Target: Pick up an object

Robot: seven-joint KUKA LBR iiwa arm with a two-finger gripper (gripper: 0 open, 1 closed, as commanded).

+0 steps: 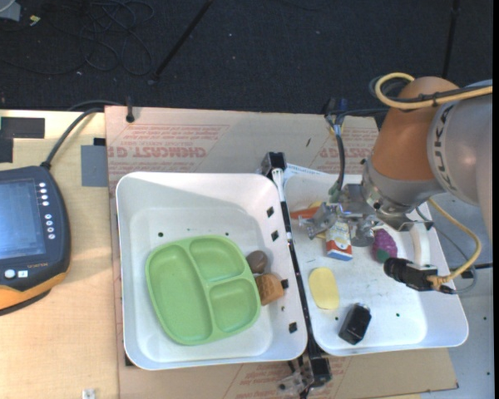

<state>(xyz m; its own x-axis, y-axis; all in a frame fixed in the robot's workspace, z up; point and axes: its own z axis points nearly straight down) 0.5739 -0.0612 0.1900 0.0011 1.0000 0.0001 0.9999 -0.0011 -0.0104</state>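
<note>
My gripper (336,216) hangs low over the back of the right bin (416,327), reaching in from the right. Just below it stands a small white carton (339,244) with red and blue print, close to or touching the gripper. A purple object (385,242) lies just right of the carton. A thin orange piece (303,213) rests to the gripper's left near the bin divider. Nearer the front lie a pale yellow object (323,288) and a black block (355,322).
The left bin (150,202) holds a green divided plate (201,288), with a brown round object (257,261) and a tan object (270,288) at its right edge. A tablet-like pendant (21,227) sits on the bench at far left.
</note>
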